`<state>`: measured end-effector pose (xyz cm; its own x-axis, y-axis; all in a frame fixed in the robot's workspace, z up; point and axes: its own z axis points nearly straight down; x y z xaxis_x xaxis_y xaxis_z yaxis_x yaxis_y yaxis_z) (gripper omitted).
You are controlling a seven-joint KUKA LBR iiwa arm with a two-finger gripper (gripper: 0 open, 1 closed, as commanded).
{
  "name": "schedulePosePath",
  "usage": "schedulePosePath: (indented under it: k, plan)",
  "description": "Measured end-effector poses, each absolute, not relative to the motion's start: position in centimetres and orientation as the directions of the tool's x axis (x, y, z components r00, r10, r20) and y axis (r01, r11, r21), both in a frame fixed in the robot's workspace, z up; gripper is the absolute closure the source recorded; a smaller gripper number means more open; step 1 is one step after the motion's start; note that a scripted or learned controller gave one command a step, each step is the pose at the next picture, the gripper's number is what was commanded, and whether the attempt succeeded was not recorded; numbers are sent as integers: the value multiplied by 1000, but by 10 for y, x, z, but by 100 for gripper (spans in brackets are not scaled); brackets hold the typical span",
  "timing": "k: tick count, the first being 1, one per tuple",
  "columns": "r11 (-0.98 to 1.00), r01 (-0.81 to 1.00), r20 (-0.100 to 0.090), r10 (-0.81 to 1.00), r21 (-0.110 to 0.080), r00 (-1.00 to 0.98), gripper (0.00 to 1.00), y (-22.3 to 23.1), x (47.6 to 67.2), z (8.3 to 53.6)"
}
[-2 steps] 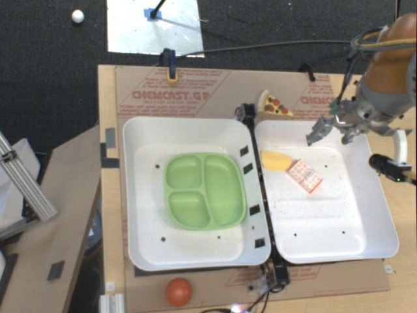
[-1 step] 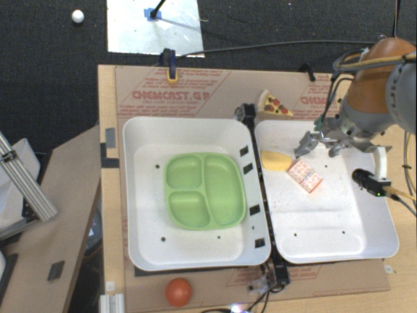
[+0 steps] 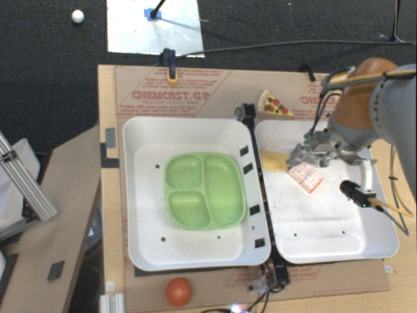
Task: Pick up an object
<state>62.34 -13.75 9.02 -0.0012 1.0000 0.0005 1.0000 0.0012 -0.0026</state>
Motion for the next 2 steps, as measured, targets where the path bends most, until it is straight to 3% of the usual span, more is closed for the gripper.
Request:
schedulePosePath:
  k: [1, 2]
  plan:
    - [1, 1000, -1, 1000, 5, -1, 100, -138, 626, 105]
    - [4, 1000, -1, 1000, 6, -4, 100, -133, 625, 150]
